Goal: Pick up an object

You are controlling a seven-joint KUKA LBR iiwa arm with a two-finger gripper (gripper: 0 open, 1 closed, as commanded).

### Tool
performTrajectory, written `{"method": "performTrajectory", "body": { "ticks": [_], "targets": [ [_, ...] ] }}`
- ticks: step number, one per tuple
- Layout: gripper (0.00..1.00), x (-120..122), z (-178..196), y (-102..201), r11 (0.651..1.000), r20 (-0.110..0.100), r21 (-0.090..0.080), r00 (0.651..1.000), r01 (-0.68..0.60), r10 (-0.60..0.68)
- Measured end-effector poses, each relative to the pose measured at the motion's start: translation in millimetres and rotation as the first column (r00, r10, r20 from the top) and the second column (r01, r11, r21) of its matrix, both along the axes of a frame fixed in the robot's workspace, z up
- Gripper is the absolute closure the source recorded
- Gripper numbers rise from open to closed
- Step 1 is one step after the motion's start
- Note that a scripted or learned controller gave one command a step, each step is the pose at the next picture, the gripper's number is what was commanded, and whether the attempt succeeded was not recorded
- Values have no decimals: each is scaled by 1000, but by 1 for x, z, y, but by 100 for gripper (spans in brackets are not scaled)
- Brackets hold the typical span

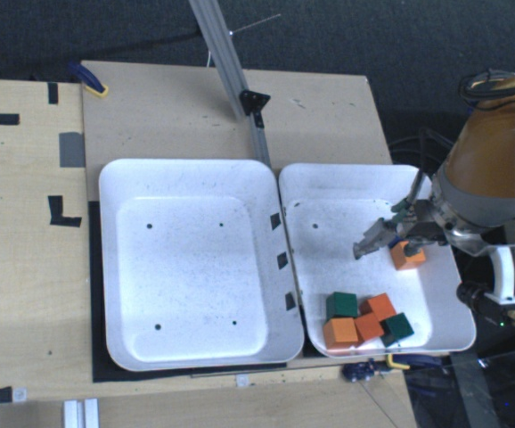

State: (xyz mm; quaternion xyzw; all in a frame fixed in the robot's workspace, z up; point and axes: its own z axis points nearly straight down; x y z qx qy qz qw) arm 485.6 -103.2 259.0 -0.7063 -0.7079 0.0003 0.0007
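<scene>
**Arm and gripper pose**

Arm (pixel 485 163) enters from the right, orange band uppermost, wrist angled down and leftward. Gripper (pixel 384 239) extends left from the wrist, low. Finger state not discernible at this resolution.

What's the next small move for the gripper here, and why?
Probably a short descent with a slight shift toward the orange block. The gripper hangs over the right bin with that block right beside it, apart from the cluster of green and orange blocks at the bin's near edge.
</scene>
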Motion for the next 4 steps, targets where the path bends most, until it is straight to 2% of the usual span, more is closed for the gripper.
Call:
{"method": "performTrajectory", "body": {
  "ticks": [1,2,4],
  "targets": [
    [0,0,0,0,1000,0,0,1000,0,0],
    [0,0,-64,-1,1000,-7,0,1000,2,-2],
    [0,-3,-162,1,1000,-7,1,1000,2,-2]
  ]
}}
